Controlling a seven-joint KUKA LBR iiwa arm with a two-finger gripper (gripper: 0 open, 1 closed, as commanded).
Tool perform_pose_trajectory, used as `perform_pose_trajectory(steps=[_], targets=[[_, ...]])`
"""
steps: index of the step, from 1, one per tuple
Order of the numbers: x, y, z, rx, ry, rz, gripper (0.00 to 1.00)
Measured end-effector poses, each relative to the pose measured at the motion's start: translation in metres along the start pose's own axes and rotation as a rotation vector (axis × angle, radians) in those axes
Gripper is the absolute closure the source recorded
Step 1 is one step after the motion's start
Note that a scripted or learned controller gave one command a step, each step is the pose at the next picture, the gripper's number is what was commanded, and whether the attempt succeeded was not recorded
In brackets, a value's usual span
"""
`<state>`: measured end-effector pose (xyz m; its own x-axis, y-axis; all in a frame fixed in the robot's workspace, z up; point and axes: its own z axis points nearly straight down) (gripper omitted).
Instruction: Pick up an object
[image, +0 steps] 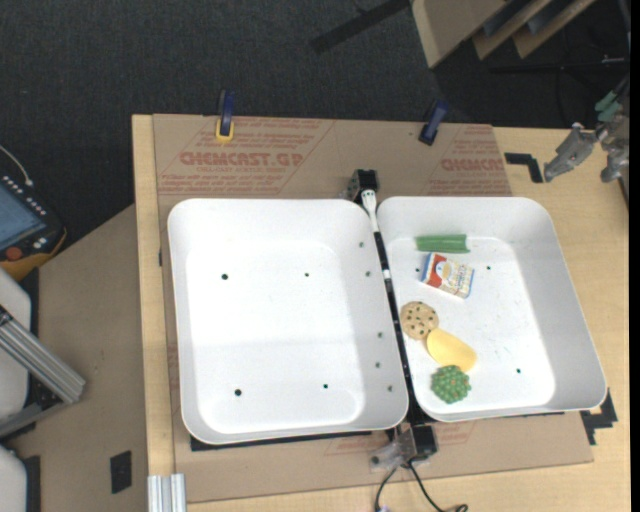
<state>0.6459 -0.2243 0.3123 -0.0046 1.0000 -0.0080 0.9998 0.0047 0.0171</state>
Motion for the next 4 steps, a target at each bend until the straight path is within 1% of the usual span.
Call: perform_pose_trajectory(steps=[1,2,3,4], targets=[[0.049,-0.042,-0.167,-0.004,0.003,-0.001,0.00],[0.047,-0.041,-0.166,0.011,0.003,0.003,1.00],[0.024,-0.035,0.022,0.033,0.012,0.007,1.00],[0.011,-0.109,-0.032,0.018,0.008,0.009,1.00]])
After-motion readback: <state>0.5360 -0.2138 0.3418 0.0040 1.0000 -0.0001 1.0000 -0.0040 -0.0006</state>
